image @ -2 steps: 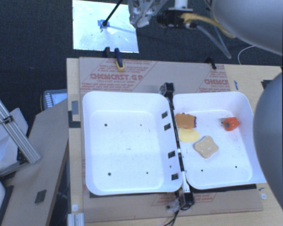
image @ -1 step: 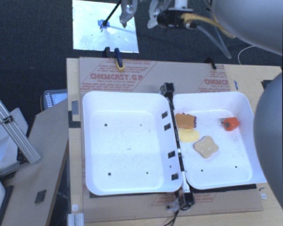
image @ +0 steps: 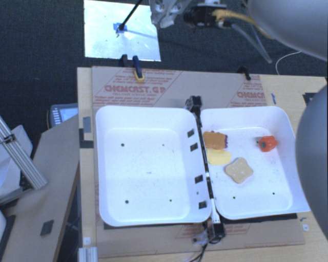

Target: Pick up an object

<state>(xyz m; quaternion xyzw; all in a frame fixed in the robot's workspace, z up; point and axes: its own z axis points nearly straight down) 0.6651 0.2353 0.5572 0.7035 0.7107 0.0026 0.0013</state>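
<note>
The right bin (image: 279, 202) holds several small toy foods. An orange-brown piece with a purple edge (image: 214, 139) lies near its left wall. Just below it sits a flat yellow piece (image: 219, 157), and below that a tan toast slice (image: 239, 170). A red-orange tomato-like piece (image: 266, 143) rests toward the right side. My gripper (image: 167, 11) is high at the top edge of the view, far above and behind both bins, with nothing seen between its fingers. The grey arm runs off to the upper right.
The left bin (image: 110, 204) sits beside the right one, joined by a black-clipped divider (image: 200, 153). A shiny metal sheet (image: 120, 30) lies on the dark floor behind. A side table (image: 46, 204) and an aluminium bar (image: 20, 156) stand at left.
</note>
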